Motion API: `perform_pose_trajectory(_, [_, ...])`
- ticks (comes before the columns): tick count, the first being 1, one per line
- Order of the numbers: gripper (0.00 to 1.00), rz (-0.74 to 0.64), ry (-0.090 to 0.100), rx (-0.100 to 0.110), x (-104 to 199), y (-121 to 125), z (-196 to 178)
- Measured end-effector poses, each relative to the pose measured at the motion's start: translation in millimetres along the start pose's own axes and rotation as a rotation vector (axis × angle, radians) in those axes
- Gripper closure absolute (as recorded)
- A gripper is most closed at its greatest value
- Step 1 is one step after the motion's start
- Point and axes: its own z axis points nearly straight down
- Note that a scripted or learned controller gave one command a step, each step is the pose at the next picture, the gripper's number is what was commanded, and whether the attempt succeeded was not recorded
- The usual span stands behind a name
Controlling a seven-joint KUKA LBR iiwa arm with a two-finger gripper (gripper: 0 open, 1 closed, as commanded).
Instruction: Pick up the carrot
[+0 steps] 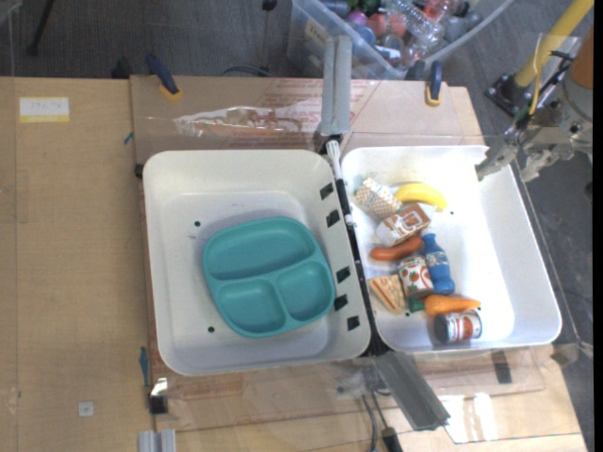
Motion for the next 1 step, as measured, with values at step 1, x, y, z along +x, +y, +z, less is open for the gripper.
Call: perform_pose_trajectory(1, [0.00, -0.064, -0.002, -0.004, 29.2, -20.5, 126.2])
